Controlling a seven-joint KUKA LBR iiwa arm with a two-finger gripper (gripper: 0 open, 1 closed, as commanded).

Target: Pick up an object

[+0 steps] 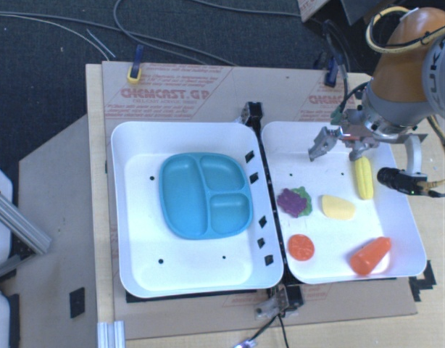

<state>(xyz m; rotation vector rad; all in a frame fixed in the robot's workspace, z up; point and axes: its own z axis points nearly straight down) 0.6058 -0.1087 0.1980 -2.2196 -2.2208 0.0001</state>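
Gripper (343,145) spread, empty, over right bin's (414,263) far end, beside yellow corn cob (363,177). Risk: descent misses, fingers nudge cob aside.

Two white bins side by side on the bench (172,85). Left bin (128,216) carries a blue divided plate (205,194), lying flat near its middle. Right bin (404,216) carries five items: yellow corn (363,177) near the far right; purple grapes (294,201) and a yellow lemon piece (338,207) mid-bin; a red tomato (301,247) and an orange carrot (369,255) along the near edge. All lie apart from one another. The gripper (342,145) hangs over the right bin's far end, just left of the corn, fingers spread, nothing between them. Cables (157,20) loop on the dark floor beyond the bench.
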